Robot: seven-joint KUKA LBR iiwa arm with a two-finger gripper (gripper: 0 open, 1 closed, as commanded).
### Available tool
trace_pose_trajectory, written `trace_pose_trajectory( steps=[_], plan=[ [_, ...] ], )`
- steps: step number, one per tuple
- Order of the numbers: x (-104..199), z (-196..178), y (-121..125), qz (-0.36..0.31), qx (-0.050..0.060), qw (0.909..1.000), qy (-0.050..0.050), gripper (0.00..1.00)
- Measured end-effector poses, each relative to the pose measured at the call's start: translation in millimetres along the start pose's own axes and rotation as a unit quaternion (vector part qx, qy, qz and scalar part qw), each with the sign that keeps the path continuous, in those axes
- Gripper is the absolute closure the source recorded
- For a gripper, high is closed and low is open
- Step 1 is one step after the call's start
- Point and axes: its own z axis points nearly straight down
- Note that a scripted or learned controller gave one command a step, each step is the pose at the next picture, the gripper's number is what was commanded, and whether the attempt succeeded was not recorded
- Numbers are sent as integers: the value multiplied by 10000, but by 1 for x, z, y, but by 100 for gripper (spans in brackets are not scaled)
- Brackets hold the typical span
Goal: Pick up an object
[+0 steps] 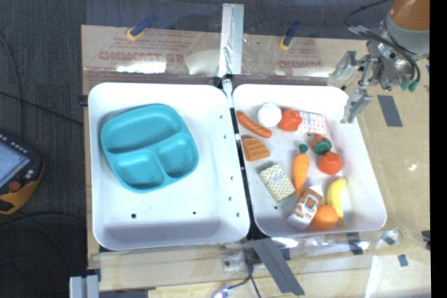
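The right bin (363,150) holds several toy foods: an orange sausage (253,124), a white egg (269,114), a red piece (290,121), a red-and-white packet (313,123), a waffle (255,149), a carrot (300,171), a checked box (277,181), a strawberry (320,144), a tomato (330,162), a banana (337,195), an orange (325,216) and a small carton (305,206). My gripper (347,89) hangs over the bin's far right corner, above the rim and apart from the foods. It is open, with nothing between its fingers.
The left bin (112,220) holds a blue divided tray (148,145). A metal divider strip (232,38) stands at the back between the bins. A dark device (14,174) lies off the bench at the left.
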Motion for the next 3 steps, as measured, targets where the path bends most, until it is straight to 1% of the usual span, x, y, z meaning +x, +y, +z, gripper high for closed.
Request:
trace_pose_trajectory(
  steps=[1,2,3],
  plan=[
    [78,137,16,832,-8,9965,19,0],
    [91,166,80,594,13,9982,-108,0],
    [78,167,75,922,-9,9957,-41,0]
  ],
)
